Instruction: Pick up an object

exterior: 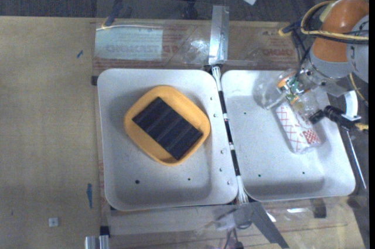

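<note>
Jaw state: can't tell. Gripper (297, 88) is sitting over the far part of the right bin (258, 177), and clear, glinting material around the tip is hiding how the jaws are standing. Nothing is showing clamped between them.

Arm (340, 37) is coming in from the right, grey body with a glossy orange band, yellow and black cables looping around the wrist.

Right bin is holding a packet (299, 130): long, flat, soft-looking, clear wrap with a red-and-white checked print, crinkled. It's lying at a slant, upper end just beside or under the gripper tip, lower end pointing toward the bin's near right corner. Whether the tip is touching it, can't tell. Next to the tip on the left, a clear crumpled plastic thing (268, 92) is catching light; shape isn't readable.

Left bin (117, 183) is holding a yellow-orange container (167, 125), rounded-square, smooth rim, with a dark ribbed panel on top, sitting rotated near the bin's centre. It's well apart from the gripper.

Both bins are white, shallow, rounded corners, speckled matte floors, sitting side by side and touching along the middle seam on a tan wooden bench (41, 125).
</note>
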You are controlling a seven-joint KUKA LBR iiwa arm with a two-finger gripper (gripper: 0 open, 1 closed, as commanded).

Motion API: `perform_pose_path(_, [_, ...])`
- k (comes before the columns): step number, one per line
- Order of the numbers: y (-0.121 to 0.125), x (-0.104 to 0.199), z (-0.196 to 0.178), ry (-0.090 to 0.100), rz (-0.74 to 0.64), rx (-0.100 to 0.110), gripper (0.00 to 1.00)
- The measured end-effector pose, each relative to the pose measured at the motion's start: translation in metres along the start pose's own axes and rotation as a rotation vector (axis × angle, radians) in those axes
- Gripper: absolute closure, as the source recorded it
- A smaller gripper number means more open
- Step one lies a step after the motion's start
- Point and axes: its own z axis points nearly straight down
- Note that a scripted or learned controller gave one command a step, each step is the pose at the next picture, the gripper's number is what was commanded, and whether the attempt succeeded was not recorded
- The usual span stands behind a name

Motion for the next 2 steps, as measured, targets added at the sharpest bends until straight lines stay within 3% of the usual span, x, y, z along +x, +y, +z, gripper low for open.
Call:
perform_pose_path(1, [0.001, -0.001, -0.011, -0.005, -0.002, -0.003, 1.0])
perform_pose_path(2, [0.026, 0.037, -0.088, 0.0, -0.155, 0.004, 1.0])
